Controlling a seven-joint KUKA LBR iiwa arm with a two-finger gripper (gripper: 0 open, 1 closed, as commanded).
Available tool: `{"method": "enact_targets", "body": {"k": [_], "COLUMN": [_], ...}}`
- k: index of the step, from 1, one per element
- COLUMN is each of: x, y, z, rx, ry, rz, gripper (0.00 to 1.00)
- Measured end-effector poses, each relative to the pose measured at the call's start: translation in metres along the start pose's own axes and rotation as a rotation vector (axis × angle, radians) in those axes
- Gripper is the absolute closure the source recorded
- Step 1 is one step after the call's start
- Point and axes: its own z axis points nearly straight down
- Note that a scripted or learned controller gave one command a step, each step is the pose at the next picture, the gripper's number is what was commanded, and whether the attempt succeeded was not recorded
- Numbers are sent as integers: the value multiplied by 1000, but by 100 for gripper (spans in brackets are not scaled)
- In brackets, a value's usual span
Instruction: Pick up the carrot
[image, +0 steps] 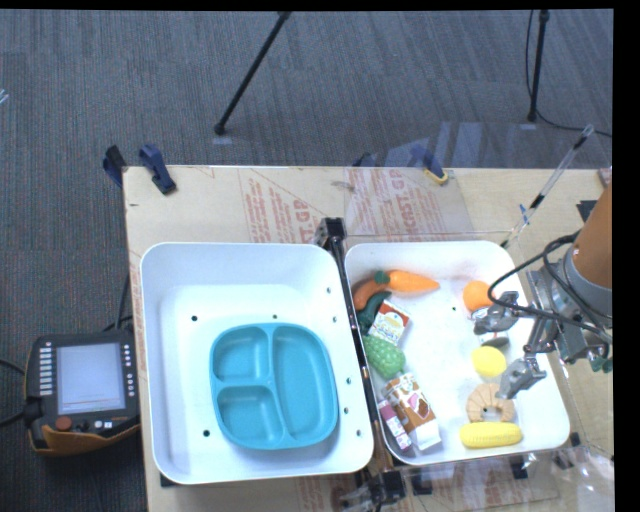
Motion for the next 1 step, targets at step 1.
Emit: {"method": "enact_targets", "body": {"k": [1], "x": [-38], "y": [-30], "z": [90], "rx": [-1], "ry": [6], "rz": [143], "gripper": [0]}}
